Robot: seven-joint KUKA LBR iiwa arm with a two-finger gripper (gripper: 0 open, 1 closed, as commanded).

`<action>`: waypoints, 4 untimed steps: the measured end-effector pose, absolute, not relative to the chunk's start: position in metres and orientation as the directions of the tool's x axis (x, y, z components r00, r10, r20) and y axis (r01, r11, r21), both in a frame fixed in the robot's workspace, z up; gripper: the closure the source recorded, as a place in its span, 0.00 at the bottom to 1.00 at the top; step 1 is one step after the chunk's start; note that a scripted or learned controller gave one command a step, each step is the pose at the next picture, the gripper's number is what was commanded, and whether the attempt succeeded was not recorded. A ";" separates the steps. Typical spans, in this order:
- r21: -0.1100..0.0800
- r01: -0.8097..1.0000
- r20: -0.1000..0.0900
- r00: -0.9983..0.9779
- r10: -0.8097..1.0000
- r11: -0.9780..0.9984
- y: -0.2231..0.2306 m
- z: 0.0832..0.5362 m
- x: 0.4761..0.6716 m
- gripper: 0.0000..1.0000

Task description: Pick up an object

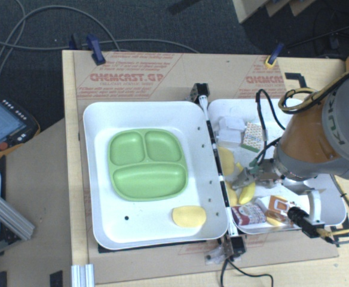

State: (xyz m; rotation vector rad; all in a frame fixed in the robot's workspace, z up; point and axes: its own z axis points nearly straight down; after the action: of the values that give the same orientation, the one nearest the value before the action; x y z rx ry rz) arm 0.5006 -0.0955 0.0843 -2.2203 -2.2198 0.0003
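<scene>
The gripper (244,179) is lowered among yellow items (247,191) in the right bin (336,211); its opening cannot be told.

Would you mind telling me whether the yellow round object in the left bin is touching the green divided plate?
Apart. The camera view plainly shows a strip of white bin floor between the yellow round object and the green divided plate above it.
</scene>
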 end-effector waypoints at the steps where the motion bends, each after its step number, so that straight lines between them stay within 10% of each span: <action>1: -0.002 1.000 0.001 0.001 1.000 -0.001 -0.093 0.084 0.491 0.00; 2: -0.002 1.000 0.001 0.001 1.000 -0.001 -0.097 0.084 0.479 0.00; 3: 0.001 1.000 -0.001 -0.001 1.000 0.001 -0.124 0.085 0.540 0.00; 4: -0.001 1.000 0.000 -0.001 1.000 0.001 -0.105 0.149 0.504 0.00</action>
State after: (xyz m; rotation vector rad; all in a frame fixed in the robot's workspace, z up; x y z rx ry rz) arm 0.5038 -0.1055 0.1491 -2.2200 -2.2223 0.0005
